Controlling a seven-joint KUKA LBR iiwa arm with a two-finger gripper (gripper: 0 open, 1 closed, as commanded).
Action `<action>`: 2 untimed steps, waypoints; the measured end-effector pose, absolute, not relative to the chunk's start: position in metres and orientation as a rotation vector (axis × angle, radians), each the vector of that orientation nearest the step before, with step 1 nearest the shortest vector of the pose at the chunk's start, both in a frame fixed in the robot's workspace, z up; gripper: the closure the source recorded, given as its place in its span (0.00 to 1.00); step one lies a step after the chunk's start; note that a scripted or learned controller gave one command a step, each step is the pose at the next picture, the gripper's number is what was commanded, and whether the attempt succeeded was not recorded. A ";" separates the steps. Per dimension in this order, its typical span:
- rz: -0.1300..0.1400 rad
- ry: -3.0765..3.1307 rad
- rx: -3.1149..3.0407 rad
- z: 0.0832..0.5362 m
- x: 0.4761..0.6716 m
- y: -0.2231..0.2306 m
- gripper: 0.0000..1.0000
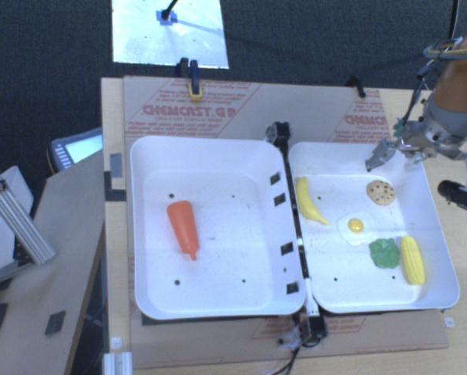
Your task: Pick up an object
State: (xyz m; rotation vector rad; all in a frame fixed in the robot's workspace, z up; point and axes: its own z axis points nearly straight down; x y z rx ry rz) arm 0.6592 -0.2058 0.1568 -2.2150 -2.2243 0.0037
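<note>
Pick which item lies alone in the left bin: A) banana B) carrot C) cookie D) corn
B: the carrot is the one thing lying in the left bin; the banana, cookie and corn lie in the right bin.

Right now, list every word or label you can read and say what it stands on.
"CHEMCAST" followed by blurred letters that look like "GP", in red on the brown board behind the left bin.
The same red print on the board behind the right bin, at a slant, cut off and too blurred to read fully.
</note>
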 end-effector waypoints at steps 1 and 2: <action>-0.005 -2.233 -2.220 0.175 0.662 -0.206 1.00; 0.000 -2.218 -2.231 0.246 0.502 -0.209 1.00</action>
